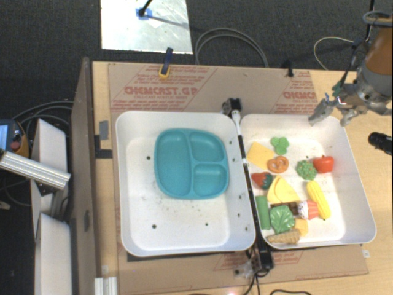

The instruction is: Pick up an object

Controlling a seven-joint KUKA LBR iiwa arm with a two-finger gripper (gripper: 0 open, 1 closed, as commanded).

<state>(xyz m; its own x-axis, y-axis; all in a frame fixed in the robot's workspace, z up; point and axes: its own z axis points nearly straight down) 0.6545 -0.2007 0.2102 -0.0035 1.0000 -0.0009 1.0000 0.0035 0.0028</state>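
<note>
Starting from the biggest things: the left bin [138, 226] bears a teal divided plate [190, 163], and the right bin [356, 223] holds a heap of toy food. At two o'clock of this heap hovers the gripper [332, 112], over the bin's far right corner, fingers spread and pinching nothing. The nearest piece, I judge, is the red tomato [323, 163]; it lies at six o'clock from the gripper, apart. The yellow corn [317, 200] lies further, its long axis about eleven to five.
</note>
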